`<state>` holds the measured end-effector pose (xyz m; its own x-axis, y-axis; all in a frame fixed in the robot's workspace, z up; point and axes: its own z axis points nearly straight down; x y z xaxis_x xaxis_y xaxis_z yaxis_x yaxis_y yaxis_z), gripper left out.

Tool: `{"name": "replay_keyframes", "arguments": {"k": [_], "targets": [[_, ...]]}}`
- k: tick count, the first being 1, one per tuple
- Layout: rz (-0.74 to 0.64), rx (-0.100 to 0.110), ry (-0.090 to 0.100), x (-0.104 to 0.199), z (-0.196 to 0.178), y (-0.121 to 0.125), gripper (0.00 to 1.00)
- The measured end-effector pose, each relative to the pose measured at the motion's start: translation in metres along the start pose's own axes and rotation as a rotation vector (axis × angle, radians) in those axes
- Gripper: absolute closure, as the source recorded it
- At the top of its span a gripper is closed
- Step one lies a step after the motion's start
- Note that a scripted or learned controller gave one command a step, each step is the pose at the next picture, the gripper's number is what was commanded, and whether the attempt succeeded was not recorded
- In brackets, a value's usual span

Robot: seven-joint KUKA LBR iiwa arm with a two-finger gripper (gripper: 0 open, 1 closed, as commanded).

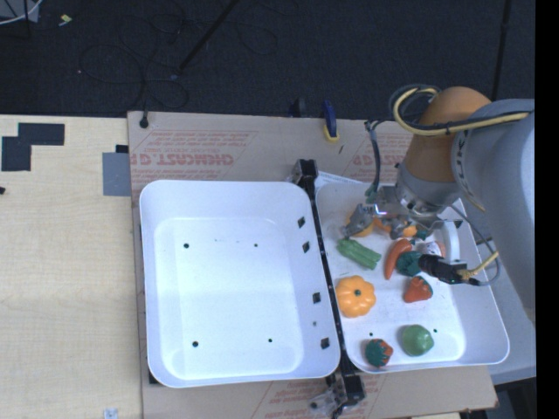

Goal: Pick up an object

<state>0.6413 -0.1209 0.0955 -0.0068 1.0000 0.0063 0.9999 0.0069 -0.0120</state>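
Lying scattered in the right bin (489, 343) are the candidate objects, any of which would satisfy the task. An orange pumpkin (355, 296) sits near the bin's middle; from it, a green pod (359, 253) lies at about twelve o'clock, a red strawberry-like piece (417, 290) at three o'clock, a round green fruit (417, 340) at about four o'clock and a small dark red-and-green piece (378, 353) at five o'clock. An orange-red pepper (398, 256) lies at about one o'clock from the pumpkin, close under the arm's wrist, with more small orange pieces (367, 225) just beyond the pod.

The end effector (403, 225) is low over this upper cluster, at roughly one o'clock from the pumpkin, presumably because the crowd of toys there offers the nearest target. Wrist hardware and cabling hide the tips, so I cannot tell how far it is parted or whether anything is caught in it. No object is visibly lifted; all appear to rest on the bin floor.

At nine o'clock, the left bin (166, 234) touches the right one along a black divider (316, 260), likely set so that items can be moved across. Both bins rest on a cardboard sheet (218, 147) on the counter (61, 278).
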Motion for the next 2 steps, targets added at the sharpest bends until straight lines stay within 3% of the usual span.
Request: {"name": "replay_keyframes", "arguments": {"k": [1, 2], "targets": [[0.008, -0.004, -0.006, -0.059, 0.009, -0.009, 0.00], [0.002, -0.008, -0.002, 0.005, 0.008, 0.003, 0.00]]}}
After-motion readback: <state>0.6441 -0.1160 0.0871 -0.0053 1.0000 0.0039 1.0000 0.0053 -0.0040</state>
